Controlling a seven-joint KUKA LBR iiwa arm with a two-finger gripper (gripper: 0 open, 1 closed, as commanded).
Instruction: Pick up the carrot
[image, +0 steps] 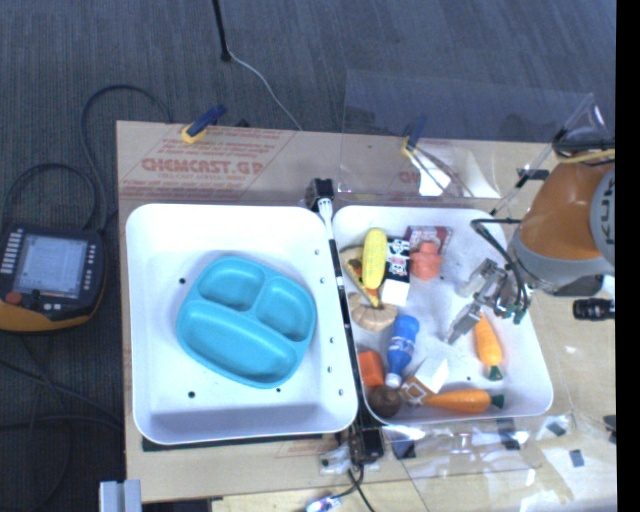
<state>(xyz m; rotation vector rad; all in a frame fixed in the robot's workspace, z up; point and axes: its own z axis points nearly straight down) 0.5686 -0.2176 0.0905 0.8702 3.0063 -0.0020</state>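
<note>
- Legibly, red lettering "CHEMCAST GP" (203, 165) ran across the brown board behind the bins.
- Carrot (487, 344) lay in the right bin (545, 385) near its right wall, long axis running near-to-far, green end toward the front.
- Gripper (483, 300) hung just beside the carrot's far end, fingers parted, nothing between them.
- Second carrot (458, 401), blue bottle (402, 343) and banana (373, 258) lay nearby; a blue divided plate (246, 318) occupied the left bin (150, 380).
</note>
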